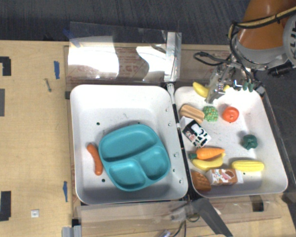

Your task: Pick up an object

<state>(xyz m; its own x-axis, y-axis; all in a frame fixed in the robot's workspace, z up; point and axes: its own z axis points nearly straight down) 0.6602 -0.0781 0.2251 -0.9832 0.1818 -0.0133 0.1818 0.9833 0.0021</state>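
Observation:
My gripper hangs over the back of the right bin, just right of a small yellow banana. Below it lie a hot dog bun, a green vegetable and a red tomato. Farther forward are a black-and-white carton, a carrot, a yellow corn cob, a dark green piece and a brown box. I see nothing hanging from the gripper.
The left bin holds a teal divided plate and an orange sausage beside it. A clear plastic sheet stands behind the left bin. The arm's orange band is at the upper right.

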